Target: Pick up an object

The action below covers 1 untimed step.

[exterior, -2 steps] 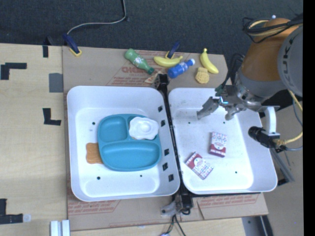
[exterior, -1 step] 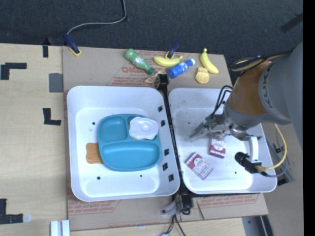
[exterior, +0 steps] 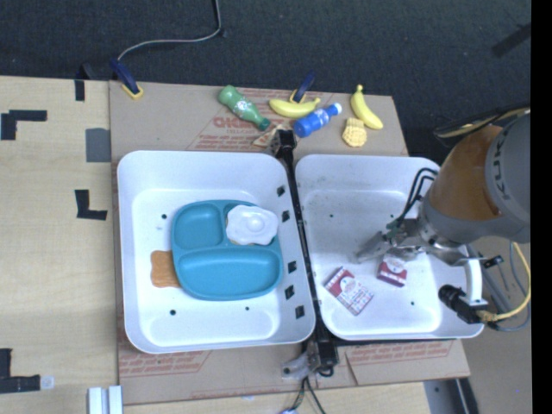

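Reaching in from the right, one grey arm [exterior: 483,188] is hanging over the right bin [exterior: 345,172], with its gripper [exterior: 390,241] low near the bin's middle. Whether the jaws are apart or together cannot be told.

Two shallow white bins are sitting side by side on the desk [exterior: 52,231]. Two small red-and-white packets are lying on the right bin's floor. The first packet [exterior: 348,290] is resting just left of and below the gripper, its long axis running diagonally from upper left to lower right. The second packet [exterior: 392,272] is lying directly beneath the gripper, appearing roughly upright in the view; whether it is touching the gripper cannot be told.

The left bin [exterior: 138,179] is holding one blue divided tray [exterior: 226,261], one white fried-egg-shaped item [exterior: 252,225] resting on the tray's upper right corner, and one orange piece [exterior: 161,269] touching the tray's left edge.

Behind the bins, on brown cardboard [exterior: 172,119], are lying two yellow bananas [exterior: 294,107] [exterior: 366,109], one green bottle [exterior: 242,106], one blue bottle [exterior: 316,120] and one small yellow corn-like item [exterior: 353,132].
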Tool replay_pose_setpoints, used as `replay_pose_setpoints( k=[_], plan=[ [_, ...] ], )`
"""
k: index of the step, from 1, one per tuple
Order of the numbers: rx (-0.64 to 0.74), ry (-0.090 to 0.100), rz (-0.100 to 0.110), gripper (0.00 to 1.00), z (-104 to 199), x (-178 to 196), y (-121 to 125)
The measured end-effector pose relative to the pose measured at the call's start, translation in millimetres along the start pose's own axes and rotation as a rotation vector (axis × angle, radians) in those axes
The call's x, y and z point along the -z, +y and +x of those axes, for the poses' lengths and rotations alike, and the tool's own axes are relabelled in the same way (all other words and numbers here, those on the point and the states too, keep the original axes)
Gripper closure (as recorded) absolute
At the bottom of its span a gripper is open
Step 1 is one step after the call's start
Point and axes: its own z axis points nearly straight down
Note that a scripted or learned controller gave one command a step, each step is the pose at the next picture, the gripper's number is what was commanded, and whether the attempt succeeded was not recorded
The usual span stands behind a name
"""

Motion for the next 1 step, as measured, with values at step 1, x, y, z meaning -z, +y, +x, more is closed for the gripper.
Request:
replay_pose_setpoints(
  k=[1],
  plan=[
    [-0.001, 0.001, 0.008, 0.0, -11.8, -3.1, -38.5]
  ],
)
